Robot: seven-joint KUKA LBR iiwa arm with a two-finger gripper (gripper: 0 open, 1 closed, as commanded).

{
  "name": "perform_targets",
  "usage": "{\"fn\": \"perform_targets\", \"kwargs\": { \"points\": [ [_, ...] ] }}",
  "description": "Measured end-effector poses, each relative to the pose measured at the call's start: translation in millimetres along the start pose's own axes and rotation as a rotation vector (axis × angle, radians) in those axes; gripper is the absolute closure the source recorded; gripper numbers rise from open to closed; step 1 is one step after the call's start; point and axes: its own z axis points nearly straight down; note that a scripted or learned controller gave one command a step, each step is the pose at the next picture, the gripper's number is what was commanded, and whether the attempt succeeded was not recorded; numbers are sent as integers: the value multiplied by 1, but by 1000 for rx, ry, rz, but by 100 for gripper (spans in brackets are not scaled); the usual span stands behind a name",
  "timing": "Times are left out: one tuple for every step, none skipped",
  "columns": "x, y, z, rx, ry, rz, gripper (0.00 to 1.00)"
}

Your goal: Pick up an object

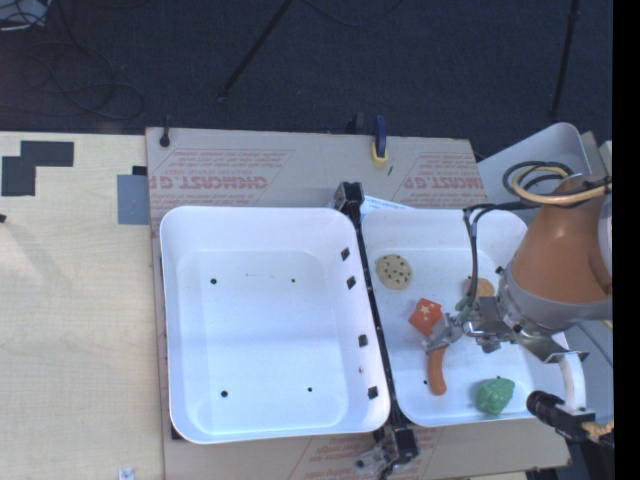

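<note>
In the right bin (430,230) lie a round speckled cookie (394,270), a red-orange block (425,316), an orange sausage-shaped piece (437,373) and a green crumpled lump (494,395). A tan object (484,288) peeks out beside the arm. My gripper (447,334) hangs low over the bin, just right of the red block and above the sausage's upper end. Its metal fingers point left toward the block. The orange-banded wrist (560,258) covers the bin's right side.
The left bin (200,238) sits beside the right one, with a black clip divider (362,298) between them. Cardboard (260,173) underlies both bins. Cables (535,178) loop near the arm at the right.
</note>
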Motion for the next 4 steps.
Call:
{"fn": "perform_targets", "kwargs": {
  "points": [
    [15,45,92,1,4,-11,0],
    [13,44,78,0,4,-3,100],
    [12,43,69,2,4,1,100],
    [-4,5,-69,-17,2,-9,100]
  ]
}}
